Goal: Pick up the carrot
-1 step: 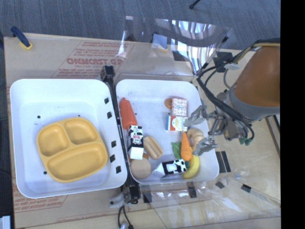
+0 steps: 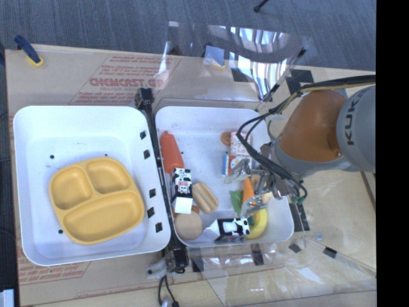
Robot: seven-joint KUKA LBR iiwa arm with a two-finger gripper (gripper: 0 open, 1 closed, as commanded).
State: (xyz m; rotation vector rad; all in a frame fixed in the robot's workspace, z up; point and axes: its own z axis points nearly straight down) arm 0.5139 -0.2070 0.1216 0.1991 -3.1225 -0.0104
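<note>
The left bin (image 2: 25, 171) holds a yellow divided plate (image 2: 96, 200). In the right bin (image 2: 211, 117), a long orange-red sausage (image 2: 170, 152) lies by the left wall, with a cow-patterned carton (image 2: 182, 185), a bread roll (image 2: 205, 197) and an egg (image 2: 188, 226) below it. Further right, the carrot (image 2: 248, 188) sits above a banana (image 2: 257, 224). The claw (image 2: 257, 185) is at the carrot; how far open it is, I cannot tell.

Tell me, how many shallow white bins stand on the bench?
2. One shallow white bin is on the left and holds a yellow divided plate; the other white bin is on the right, with the toy food.
</note>
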